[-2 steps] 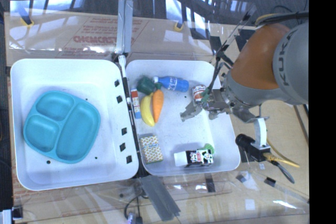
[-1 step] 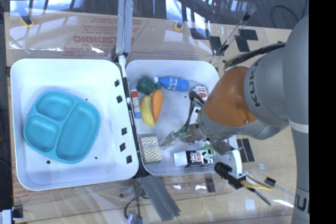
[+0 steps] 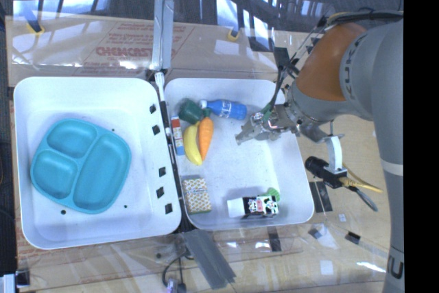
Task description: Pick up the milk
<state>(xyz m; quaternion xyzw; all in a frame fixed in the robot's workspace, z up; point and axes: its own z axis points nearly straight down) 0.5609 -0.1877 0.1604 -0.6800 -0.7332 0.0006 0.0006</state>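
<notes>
The milk (image 3: 260,206) is a small black-and-white carton with a green cap. It lies on its side near the front edge of the right bin (image 3: 288,168). My gripper (image 3: 258,132) hovers over the bin's right middle, well behind the carton and apart from it. Its fingers are open with nothing between them.
Also in the right bin are a blue bottle (image 3: 226,108), a green item (image 3: 191,110), a carrot (image 3: 205,136), a banana (image 3: 192,146) and a patterned box (image 3: 197,194). The left bin (image 3: 27,99) holds a blue divided plate (image 3: 81,165).
</notes>
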